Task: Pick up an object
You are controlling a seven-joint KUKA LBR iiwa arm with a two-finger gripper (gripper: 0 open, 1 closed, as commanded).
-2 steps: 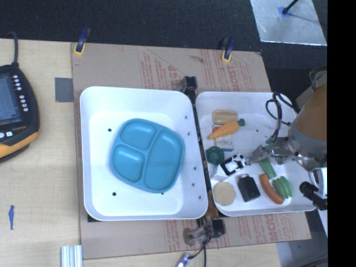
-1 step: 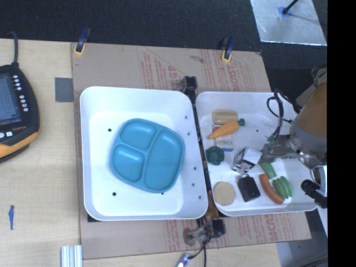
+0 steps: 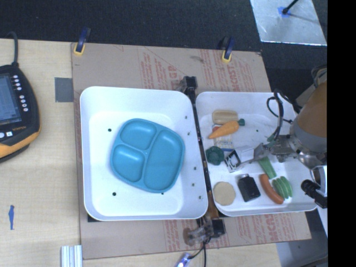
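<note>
Over the right bin (image 3: pixel 245 100): gripper (image 3: pixel 266 151), low beside a green stick (image 3: pixel 267 166). Whether clenched or released, impossible to tell. Nothing visibly grasped. Lying in that bin: carrot (image 3: pixel 223 129), black block (image 3: pixel 248 187), tan disc (image 3: pixel 224 192), sausage (image 3: pixel 271 189). In the left bin (image 3: pixel 94 110): blue plate (image 3: pixel 147 154).

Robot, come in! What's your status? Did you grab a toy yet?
End effector low over right bin, nothing seen gripped. Green toy just beside it. Orange sausage, black block crowd close.
</note>
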